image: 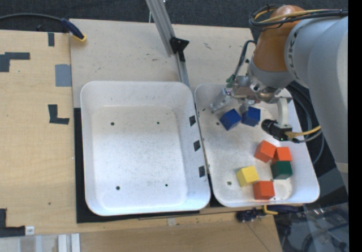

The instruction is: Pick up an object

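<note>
The gripper point(236, 103) hovers low in the right bin point(218, 160), beside two blue blocks point(229, 119). Whether it is clenched or released, I cannot tell.

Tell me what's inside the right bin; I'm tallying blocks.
The right bin holds two blue blocks, three orange, one yellow, one green. The arm covers its upper corner.
</note>
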`<state>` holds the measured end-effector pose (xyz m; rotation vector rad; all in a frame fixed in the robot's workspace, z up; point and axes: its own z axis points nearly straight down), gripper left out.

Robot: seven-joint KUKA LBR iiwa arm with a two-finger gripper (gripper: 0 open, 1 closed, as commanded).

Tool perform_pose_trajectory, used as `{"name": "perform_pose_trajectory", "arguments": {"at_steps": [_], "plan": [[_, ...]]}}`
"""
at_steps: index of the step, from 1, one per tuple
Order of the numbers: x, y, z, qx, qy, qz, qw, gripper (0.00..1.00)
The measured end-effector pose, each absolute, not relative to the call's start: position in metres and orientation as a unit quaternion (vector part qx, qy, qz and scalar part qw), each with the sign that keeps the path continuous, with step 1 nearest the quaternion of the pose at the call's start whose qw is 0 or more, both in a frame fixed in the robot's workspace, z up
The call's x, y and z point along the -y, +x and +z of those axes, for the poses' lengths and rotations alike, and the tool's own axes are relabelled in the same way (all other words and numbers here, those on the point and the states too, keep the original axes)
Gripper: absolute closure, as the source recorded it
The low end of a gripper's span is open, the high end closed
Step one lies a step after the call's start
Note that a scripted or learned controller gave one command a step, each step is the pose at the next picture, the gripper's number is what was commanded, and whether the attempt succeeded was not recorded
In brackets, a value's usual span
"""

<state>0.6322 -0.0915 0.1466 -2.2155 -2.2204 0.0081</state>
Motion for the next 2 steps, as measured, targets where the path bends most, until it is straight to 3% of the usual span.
{"name": "perform_pose_trajectory", "arguments": {"at_steps": [1,2], "plan": [[0.0918,0.6326,0.1098,0.707,-0.707,0.0006,0.0,0.0],[0.0911,0.6324,0.1182,0.708,-0.706,0.001,0.0,1.0]]}}
